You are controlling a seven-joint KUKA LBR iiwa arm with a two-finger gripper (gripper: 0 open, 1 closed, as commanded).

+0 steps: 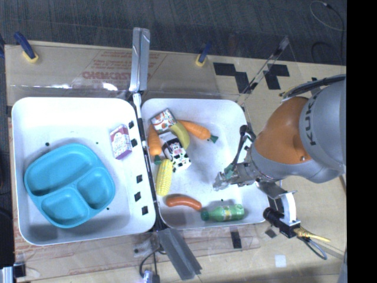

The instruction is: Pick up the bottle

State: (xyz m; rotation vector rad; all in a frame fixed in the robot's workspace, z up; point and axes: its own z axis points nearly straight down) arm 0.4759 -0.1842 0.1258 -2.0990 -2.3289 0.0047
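Green bottle (223, 212) lying flat by near wall of right bin (227, 108), sausage (183, 202) just left. Hand (225, 180) above it, apart; finger state: cannot tell. Corn (164, 177), carrot (195, 129) farther back. Blue tray (68, 184) in left bin (35, 111). Cardboard-covered counter (177, 63).

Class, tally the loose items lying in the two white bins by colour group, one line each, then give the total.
Orange (two carrots, sausage): 3
Yellow (banana, corn): 2
Green (bottle): 1
Blue (divided plate): 1
Printed white packs (carton, can, cow-patterned box): 3
Total: 10
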